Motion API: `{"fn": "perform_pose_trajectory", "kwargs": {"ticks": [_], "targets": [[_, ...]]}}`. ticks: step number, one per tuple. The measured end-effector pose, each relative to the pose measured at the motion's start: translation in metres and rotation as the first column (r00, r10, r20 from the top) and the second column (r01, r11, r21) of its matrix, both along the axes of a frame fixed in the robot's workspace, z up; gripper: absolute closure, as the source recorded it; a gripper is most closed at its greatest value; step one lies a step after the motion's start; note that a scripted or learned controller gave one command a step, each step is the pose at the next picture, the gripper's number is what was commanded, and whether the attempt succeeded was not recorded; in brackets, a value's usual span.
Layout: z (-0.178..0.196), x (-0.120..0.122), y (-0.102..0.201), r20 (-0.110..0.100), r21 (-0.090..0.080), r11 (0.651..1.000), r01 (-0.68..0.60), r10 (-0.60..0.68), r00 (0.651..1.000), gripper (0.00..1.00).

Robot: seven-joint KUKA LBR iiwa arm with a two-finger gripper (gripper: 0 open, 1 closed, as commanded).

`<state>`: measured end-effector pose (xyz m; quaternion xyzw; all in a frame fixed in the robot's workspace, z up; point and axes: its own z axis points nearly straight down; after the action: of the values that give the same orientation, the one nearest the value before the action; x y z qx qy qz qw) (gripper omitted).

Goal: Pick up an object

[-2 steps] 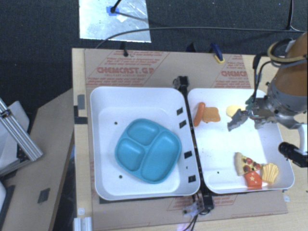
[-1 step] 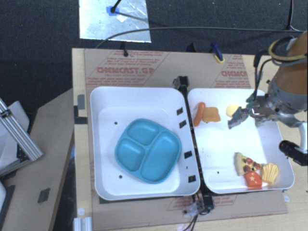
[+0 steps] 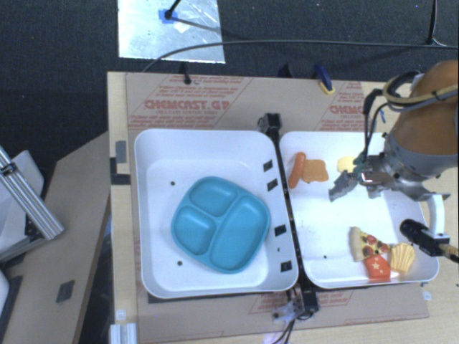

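— Nearest us, in the right bin (image 3: 315,264), what's that clutter at its front corner?

— Toy food: a pizza slice (image 3: 364,244), something red (image 3: 378,266) touching it, and a ridged yellow piece (image 3: 402,256) just beside that. Toward the back of the same bin lie a sausage (image 3: 295,170) and an orange nugget (image 3: 314,170), touching each other, with a small yellow lump (image 3: 346,164) near them.

— And the left bin (image 3: 165,149)?

— It holds a blue divided plate (image 3: 220,223), nothing in its compartments.

— Where's the gripper (image 3: 344,187)?

— Over the right bin, between the nugget and the pizza slice, near the yellow lump. I see nothing between its fingers, but the wrist blocks the view, so I cannot tell whether they are spread or closed.

— What might go wrong?

— No toy lies directly under it, I'd judge, so a straight descent may close on bare floor. Aiming at the sausage risks nudging the nugget, and the front cluster is packed tight enough to pinch two pieces or knock one away.
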<state>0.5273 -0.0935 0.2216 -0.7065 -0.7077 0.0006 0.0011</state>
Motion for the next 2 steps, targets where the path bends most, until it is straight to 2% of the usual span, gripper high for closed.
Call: {"fn": "perform_pose_trajectory", "kwargs": {"ticks": [2], "targets": [[-0.123,0.008,0.007,-0.001,0.001,1.000,0.001,-0.001,1.000,0.00]]}}
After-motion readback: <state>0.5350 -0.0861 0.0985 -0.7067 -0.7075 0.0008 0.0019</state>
